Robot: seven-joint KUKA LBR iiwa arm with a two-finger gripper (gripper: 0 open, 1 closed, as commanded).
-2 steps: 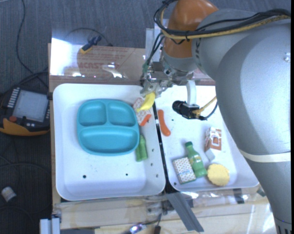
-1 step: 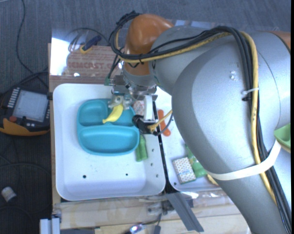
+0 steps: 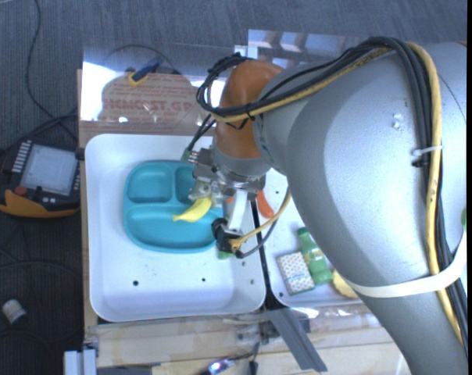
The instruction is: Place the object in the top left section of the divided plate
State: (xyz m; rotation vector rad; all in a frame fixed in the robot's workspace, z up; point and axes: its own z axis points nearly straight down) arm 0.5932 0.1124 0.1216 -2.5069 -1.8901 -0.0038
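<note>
A teal divided plate (image 3: pixel 142 209) lies in the left white bin (image 3: pixel 111 287). It has two small sections at the back and one large section at the front. My gripper (image 3: pixel 208 200) hangs over the plate's right side, shut on the right end of a yellow banana (image 3: pixel 191 212). The banana slants down to the left, above the ridge between the back right section and the large front section. The plate's top left section (image 3: pixel 146 184) has nothing in it. The arm's wrist hides the plate's right rim.
The right bin (image 3: pixel 279 295) holds a green bottle (image 3: pixel 315 261), a small patterned box (image 3: pixel 295 273), an orange item (image 3: pixel 264 205) and a yellow item (image 3: pixel 341 286). A cardboard sheet (image 3: pixel 146 100) lies behind the left bin. A teach pendant (image 3: pixel 37 178) lies on the floor to the left.
</note>
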